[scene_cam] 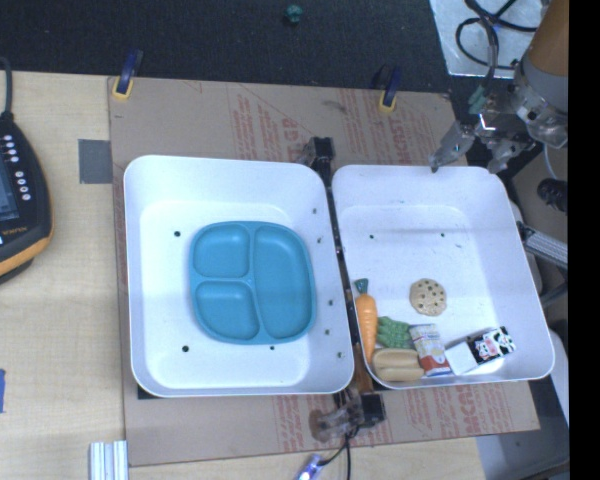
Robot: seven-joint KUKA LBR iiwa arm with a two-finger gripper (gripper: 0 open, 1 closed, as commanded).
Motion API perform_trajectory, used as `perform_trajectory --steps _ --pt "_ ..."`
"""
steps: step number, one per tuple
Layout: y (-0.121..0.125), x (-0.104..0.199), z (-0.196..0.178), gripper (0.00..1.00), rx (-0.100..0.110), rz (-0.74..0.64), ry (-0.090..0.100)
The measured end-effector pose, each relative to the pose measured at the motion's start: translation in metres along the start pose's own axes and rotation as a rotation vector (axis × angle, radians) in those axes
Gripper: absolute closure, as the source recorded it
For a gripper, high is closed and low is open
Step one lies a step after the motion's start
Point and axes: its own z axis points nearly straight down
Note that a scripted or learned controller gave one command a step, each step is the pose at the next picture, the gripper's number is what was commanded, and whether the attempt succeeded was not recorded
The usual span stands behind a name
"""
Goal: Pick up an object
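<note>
Even overhead light — soft shadows; slightly blurry

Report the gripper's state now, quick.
Two-finger gripper: open, holding nothing, above the far rim of the right shallow white bin.

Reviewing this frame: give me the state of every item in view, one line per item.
gripper: open, holding nothing, above the right bin's far rim
blue plate: flat in left bin, nothing on it
cookie: flat in right bin
carrot: lying along the right bin's left wall
milk carton: on its side
</note>
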Motion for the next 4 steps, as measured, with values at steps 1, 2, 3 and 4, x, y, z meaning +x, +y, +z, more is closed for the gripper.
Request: perform_trajectory --steps 1,2,3,4 --pt "-0.051 0.029 0.094 0.0 0.002 0.0 0.0" --pt "-0.165 0.006 0.179 0.0 0.0 -0.001 0.002" --pt "-0.11 -0.029 0.187 0.0 -0.002 0.0 0.001" --pt "-0.083 -0.073 0.009 0.0 -0.004 0.0 -0.001"
